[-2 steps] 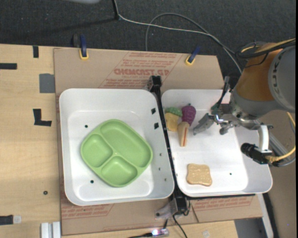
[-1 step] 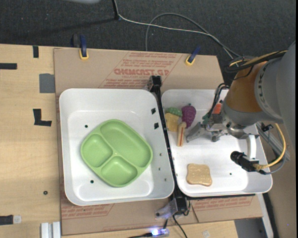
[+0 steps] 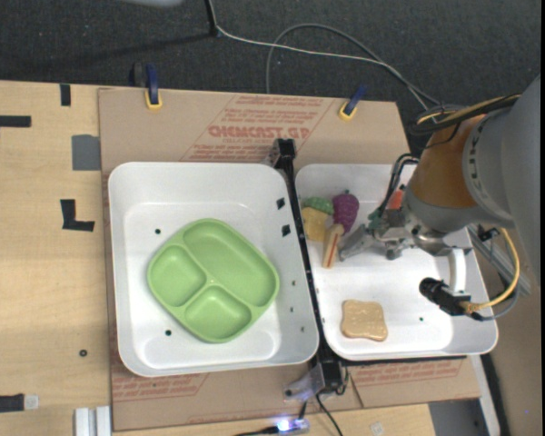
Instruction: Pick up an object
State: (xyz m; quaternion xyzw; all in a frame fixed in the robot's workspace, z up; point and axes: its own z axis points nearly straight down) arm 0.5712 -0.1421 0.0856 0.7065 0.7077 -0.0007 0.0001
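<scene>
Beside gripper (image 3: 347, 242), orange stick (image 3: 329, 251), touching

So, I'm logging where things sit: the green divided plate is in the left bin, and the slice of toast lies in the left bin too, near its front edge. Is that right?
Not quite. The slice of toast lies in the right bin, near its front edge, as the camera view shows. The green divided plate is indeed in the left bin.

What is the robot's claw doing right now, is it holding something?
Gripper: low in the right bin, beside the toy food. Whether it grips anything cannot be told.
</scene>
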